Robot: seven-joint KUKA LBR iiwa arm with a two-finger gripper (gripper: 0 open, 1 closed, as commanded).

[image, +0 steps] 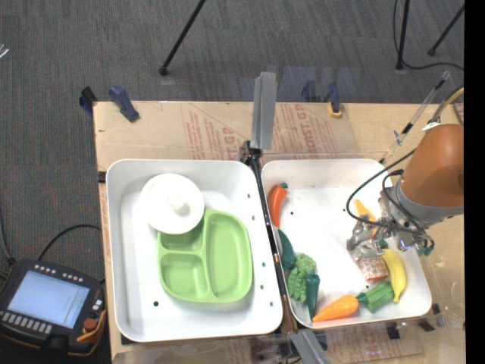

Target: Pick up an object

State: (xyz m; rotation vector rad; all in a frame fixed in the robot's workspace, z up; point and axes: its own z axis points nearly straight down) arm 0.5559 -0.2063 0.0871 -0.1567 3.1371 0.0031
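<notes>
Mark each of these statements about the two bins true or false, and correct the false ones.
1. The green tray lies in the left bin. True.
2. The white lid lies in the right bin. False: it lies in the left bin, overlapping the tray.
3. The banana lies in the right bin. True.
4. The carrot lies on the tray. False: it lies near the right bin's front edge.
5. The gripper is over the right bin. True.
</notes>
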